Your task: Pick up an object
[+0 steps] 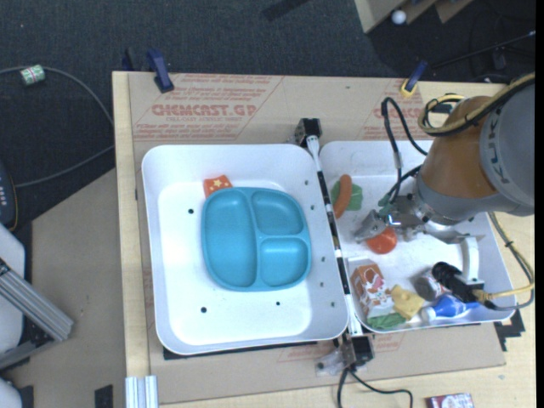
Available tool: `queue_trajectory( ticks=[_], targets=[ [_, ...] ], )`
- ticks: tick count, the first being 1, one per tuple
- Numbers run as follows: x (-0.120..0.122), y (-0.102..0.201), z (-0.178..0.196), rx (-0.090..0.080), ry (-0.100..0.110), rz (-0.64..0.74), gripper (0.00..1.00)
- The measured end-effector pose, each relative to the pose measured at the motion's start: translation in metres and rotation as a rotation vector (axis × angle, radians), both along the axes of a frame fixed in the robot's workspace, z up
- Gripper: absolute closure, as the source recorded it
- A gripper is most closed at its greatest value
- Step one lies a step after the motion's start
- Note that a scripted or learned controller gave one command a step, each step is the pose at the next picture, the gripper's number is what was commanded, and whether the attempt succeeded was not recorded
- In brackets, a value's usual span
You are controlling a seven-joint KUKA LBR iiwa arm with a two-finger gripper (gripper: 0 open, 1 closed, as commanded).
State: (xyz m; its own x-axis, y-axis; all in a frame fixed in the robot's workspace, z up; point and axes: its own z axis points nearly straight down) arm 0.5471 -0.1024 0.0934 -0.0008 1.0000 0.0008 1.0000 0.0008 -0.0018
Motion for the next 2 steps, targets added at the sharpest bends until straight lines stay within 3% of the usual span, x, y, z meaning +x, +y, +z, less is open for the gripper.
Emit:
queue_trajectory(
  ticks=[1,2],
  targets=[
    [0.001,0.0,0.01,-0.001,-0.003,-0.001,1.0],
    [0.008,0.091,0.126,0.0,-0.003,0.001,1.0]
  ],
)
